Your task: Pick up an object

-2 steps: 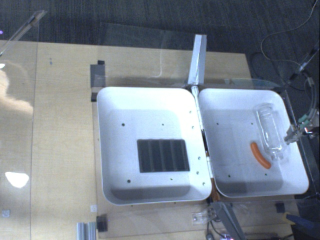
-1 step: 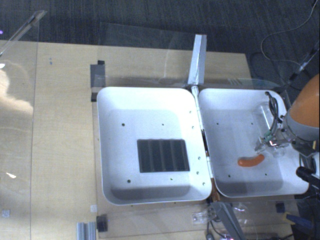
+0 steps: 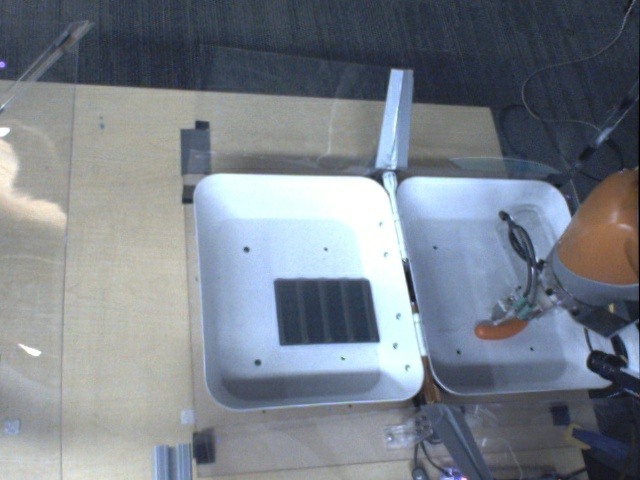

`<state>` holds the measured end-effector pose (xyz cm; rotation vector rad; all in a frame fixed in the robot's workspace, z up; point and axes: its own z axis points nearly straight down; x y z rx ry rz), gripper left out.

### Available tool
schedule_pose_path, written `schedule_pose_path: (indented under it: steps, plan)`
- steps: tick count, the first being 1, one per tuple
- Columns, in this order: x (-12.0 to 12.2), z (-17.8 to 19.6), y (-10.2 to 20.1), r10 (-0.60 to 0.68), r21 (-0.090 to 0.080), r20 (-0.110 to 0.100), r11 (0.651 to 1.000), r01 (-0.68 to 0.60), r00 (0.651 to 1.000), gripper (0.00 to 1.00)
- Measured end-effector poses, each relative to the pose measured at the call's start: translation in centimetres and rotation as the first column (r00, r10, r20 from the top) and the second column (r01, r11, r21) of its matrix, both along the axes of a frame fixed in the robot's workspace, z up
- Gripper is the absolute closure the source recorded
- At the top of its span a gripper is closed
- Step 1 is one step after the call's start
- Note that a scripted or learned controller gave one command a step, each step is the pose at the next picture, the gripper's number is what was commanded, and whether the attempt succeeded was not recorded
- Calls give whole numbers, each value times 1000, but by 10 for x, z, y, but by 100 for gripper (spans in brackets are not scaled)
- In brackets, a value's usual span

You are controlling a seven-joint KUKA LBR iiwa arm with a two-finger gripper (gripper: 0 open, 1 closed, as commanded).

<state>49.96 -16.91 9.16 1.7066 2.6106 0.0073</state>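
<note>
A small orange-red elongated object (image 3: pixel 498 330) lies on the floor of the right bin (image 3: pixel 450 228), toward its front. My gripper (image 3: pixel 523 308) is low inside that bin, at the object's right end and seemingly touching it. The view is too small there to tell whether the object sits inside the gripper. The arm's orange band (image 3: pixel 605 238) hangs over the bin's right side. A dark ribbed rectangular block (image 3: pixel 326 311) lies flat in the left bin (image 3: pixel 240 218), near its middle.
A black cable (image 3: pixel 516 236) loops down from the arm over the right bin's back half. A metal post (image 3: pixel 395 118) stands behind the seam between the bins. Wires and clamps sit along the bench's front edge.
</note>
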Motion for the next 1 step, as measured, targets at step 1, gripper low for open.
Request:
schedule_pose_path:
  steps: [1]
  plan:
    - [8,0,-20,19,5,-4,1000,-19,1000,0]
